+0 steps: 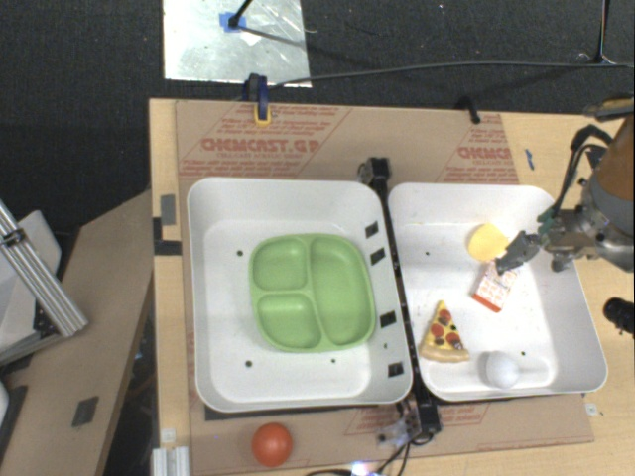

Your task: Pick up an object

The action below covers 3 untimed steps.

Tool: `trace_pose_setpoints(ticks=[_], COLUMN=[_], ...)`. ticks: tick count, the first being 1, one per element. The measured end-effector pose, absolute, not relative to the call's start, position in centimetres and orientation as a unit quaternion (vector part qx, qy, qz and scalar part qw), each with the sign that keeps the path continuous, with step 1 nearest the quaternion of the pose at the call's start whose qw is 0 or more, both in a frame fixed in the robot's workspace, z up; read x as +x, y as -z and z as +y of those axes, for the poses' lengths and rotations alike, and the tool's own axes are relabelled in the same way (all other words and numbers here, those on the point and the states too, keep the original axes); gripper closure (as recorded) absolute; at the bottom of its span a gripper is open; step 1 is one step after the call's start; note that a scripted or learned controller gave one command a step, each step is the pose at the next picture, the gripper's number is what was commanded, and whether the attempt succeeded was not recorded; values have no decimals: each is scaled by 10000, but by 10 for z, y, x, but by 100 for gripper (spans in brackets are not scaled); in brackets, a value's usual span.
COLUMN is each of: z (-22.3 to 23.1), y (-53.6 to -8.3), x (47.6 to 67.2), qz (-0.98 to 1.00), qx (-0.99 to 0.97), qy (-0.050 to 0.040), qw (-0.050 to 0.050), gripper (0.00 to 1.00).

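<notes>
In the right bin [566, 340] lie a round yellow object [488, 240], a small red-and-white packet [493, 289], a toy pizza slice [444, 332] and a white ball [501, 369]. My gripper [518, 253] reaches in from the right and hangs just right of the yellow object, over the packet's upper end. Its dark fingertip points down and left. Nothing shows held between its fingers.
The left bin [213, 266] holds a green divided plate [311, 292]. An orange ball [271, 443] sits on the bench in front of the left bin. Black clips [376, 172] join the bins along their shared edge. A cable runs across the dark floor behind.
</notes>
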<state>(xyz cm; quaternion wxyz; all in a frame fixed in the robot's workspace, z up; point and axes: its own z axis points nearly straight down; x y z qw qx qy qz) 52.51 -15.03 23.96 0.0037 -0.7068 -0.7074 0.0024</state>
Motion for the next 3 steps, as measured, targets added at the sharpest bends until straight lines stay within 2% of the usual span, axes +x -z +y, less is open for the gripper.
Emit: trace_pose_setpoints(ticks=[1,2,3], z=[-150,-147,-155], y=[-245,-200,-154], x=[527,535,533], qz=[-7084,-7078,-7075], qx=[-7059,-7064,-7067], qy=[4,-3,-7], qw=[-5,7,10], gripper=[0,0,0])
